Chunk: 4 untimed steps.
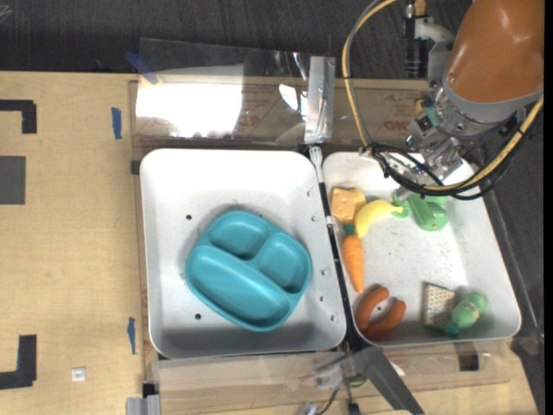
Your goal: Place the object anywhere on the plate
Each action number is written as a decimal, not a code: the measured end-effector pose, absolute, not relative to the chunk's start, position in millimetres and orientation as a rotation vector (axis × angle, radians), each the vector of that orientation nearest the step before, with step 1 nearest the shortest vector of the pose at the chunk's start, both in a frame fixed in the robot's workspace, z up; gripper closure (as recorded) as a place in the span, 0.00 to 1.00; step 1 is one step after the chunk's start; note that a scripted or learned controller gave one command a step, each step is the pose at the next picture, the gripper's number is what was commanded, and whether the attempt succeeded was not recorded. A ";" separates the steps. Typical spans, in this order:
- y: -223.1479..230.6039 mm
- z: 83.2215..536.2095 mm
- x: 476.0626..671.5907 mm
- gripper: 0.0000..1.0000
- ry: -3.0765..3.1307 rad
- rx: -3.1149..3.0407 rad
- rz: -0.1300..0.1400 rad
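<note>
Pincer (432, 173) hung over the right bin (501, 258), just above a green toy (427, 213); its grip could not be told. Plate (249, 269) sat left.

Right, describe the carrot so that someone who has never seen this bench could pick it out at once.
Of the two white bins, look in the right bin, the one crowded with toy food, not the one with the blue plate. Along its left wall, below the yellow banana and above the curved sausage, lies the carrot. It is the only orange, tapered piece, pointing down toward the sausage.
</note>
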State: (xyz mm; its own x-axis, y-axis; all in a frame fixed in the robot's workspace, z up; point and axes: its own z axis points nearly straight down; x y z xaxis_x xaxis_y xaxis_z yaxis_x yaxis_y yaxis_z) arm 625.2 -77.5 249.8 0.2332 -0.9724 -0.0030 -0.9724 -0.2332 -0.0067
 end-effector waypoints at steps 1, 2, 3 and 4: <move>-71.4 249.1 611.8 1.00 1.927 -2.474 0.001; -77.2 237.0 570.9 1.00 1.576 -2.715 0.002; -119.6 259.7 502.9 1.00 1.621 -2.688 -0.003; -160.8 273.5 480.5 1.00 1.438 -2.789 -0.004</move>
